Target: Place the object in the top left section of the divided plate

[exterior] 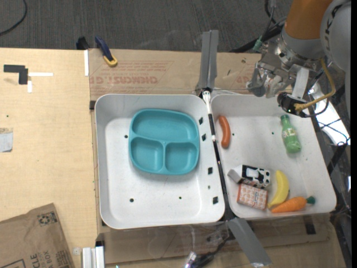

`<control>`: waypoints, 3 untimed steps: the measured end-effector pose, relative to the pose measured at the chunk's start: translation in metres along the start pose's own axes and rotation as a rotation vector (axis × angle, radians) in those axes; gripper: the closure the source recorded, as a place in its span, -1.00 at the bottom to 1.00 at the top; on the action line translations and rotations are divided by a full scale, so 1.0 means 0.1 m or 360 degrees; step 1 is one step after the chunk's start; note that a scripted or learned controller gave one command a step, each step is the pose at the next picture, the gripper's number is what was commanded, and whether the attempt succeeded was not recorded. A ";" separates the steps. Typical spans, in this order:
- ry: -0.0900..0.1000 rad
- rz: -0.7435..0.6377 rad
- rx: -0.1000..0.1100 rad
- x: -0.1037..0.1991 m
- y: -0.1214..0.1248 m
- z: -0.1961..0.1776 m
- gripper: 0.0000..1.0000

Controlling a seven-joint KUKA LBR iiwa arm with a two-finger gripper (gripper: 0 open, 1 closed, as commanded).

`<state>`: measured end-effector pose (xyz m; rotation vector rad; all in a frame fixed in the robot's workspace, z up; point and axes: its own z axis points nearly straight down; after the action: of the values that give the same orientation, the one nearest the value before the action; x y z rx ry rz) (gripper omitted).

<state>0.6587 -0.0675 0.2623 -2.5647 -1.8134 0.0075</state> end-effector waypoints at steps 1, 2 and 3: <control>0.0002 0.0061 0.0000 -0.03 0.01 0.72 1.00; 0.0003 -0.0152 -0.0001 0.28 -0.63 0.71 1.00; 0.0001 0.0319 -0.0001 -0.07 -0.43 0.40 1.00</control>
<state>0.6159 -0.0603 0.2227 -2.7338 -1.5477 0.0063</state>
